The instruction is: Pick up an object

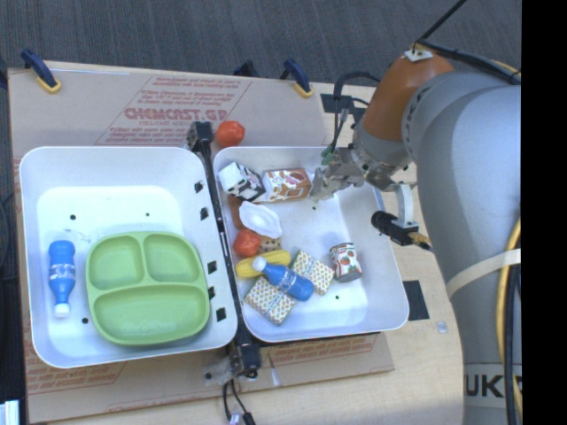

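Note:
My gripper (pixel 323 187) hangs over the far right part of the right bin (pixel 385 299), just right of a printed carton (pixel 286 184). Nothing shows between its fingers. A black-and-white carton (pixel 237 179) lies to the left of the printed one. Lower in this bin lie a white packet (pixel 260 219), a red-orange fruit (pixel 247 243), a yellow banana (pixel 264 263), a blue bottle (pixel 285 279), two patterned pouches (pixel 313 271) (pixel 269 302) and a small can (pixel 345 261).
The left bin (pixel 40 193) holds a green divided plate (pixel 147 287) and a blue bottle (pixel 60 274). An orange ball (pixel 230 133) rests on the cardboard behind the bins. The grey arm fills the right side.

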`<state>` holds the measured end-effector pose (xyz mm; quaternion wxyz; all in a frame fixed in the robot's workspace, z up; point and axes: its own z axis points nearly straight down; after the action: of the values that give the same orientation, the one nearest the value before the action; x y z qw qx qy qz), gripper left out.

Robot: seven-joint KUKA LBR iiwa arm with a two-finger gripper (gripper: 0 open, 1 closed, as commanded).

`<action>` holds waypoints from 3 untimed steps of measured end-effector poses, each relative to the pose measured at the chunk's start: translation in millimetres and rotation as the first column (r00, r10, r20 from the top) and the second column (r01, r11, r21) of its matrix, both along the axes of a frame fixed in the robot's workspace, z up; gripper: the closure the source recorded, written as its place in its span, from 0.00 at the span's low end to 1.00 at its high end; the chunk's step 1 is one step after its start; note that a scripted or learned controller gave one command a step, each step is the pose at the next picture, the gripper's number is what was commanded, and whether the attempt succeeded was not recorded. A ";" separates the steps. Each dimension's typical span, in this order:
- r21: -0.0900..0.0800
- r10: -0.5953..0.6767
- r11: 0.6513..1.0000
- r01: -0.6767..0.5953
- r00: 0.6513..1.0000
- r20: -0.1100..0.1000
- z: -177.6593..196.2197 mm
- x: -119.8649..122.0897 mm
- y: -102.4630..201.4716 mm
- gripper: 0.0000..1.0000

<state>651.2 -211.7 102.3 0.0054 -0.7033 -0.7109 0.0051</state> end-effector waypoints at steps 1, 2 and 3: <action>0.000 -0.003 1.000 0.003 1.000 0.011 4.4 -48.1 69.3 1.00; -0.002 -0.006 1.000 0.006 1.000 0.016 103.0 -64.1 25.2 1.00; 0.000 -0.004 1.000 0.004 1.000 0.011 -11.0 -81.2 55.6 1.00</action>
<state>570.0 -156.1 91.3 0.0015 -0.7048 -0.7094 0.0014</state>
